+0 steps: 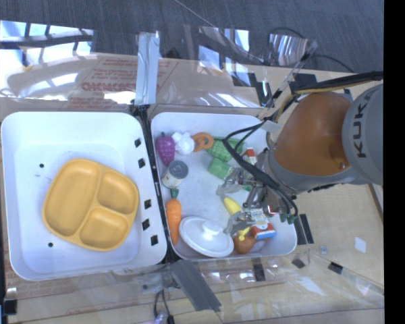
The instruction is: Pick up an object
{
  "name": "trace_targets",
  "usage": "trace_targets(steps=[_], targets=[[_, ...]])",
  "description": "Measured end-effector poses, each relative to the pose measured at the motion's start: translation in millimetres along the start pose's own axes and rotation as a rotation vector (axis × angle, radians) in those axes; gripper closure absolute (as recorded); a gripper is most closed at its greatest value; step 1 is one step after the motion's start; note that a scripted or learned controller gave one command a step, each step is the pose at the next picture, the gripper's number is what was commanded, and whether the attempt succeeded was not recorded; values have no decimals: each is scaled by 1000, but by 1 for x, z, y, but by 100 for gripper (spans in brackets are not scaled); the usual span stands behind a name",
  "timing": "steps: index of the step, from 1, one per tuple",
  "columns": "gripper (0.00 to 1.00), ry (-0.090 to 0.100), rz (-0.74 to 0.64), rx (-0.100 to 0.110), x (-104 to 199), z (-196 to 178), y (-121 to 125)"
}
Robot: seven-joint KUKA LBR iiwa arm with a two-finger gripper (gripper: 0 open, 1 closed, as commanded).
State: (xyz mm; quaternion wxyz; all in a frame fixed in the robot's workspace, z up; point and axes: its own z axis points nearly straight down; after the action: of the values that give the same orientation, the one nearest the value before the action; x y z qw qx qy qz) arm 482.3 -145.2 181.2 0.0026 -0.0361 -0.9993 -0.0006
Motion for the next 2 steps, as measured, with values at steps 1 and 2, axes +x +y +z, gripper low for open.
trace_targets(steps=[1,2], targets=[[0,-31,-95,7,-37,82,-7],[0,-10,-184,1,-125,87,7]])
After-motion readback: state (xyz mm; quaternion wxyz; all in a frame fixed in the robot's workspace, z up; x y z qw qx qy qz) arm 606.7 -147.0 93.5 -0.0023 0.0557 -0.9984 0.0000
